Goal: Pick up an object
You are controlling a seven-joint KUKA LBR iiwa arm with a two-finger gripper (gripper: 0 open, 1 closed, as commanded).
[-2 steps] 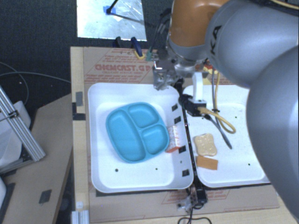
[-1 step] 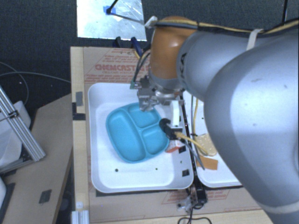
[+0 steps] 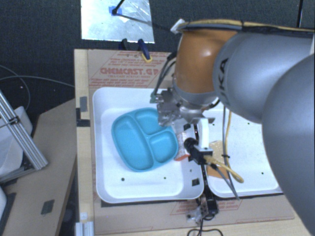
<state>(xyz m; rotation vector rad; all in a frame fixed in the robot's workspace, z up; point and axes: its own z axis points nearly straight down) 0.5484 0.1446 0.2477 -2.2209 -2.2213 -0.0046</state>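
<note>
Here the tool (image 3: 173, 116) hangs low over the right edge of the blue divided plate (image 3: 143, 139) in the left bin (image 3: 106, 132), probably seeking its rim; its grip I cannot tell.

Light is even and moderately bright, from overhead. The white bins (image 3: 106, 132) look slightly washed out at centre frame, with soft shadows along their inner walls. A foil-like sheet (image 3: 116, 14) at upper centre throws patchy glare. The arm (image 3: 256, 73), close to the lens at right, is soft and out of focus, with a pale sheen. The dark surround is grainy.
</note>
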